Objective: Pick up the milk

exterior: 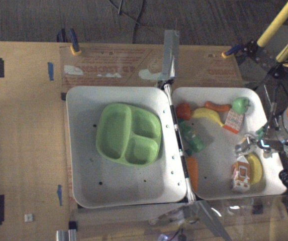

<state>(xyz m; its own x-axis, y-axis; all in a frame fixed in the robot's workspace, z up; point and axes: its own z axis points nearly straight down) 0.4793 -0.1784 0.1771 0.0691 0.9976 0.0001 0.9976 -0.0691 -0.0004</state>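
Two bins; claw [249, 145] grip unclear, above milk [241, 174] near right bin [219, 192] edge.

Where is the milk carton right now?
The milk carton lies in the right bin, near its front right corner, against a yellow banana and just below the gripper.

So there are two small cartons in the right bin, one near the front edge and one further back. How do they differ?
The front carton is white with orange print; the back carton is mostly red-orange with a white patch. The front carton looks larger than the back carton. The front carton lies against a banana; the back carton sits between another banana and a green fruit. The gripper is closer to the front carton. Both lie in the right bin.
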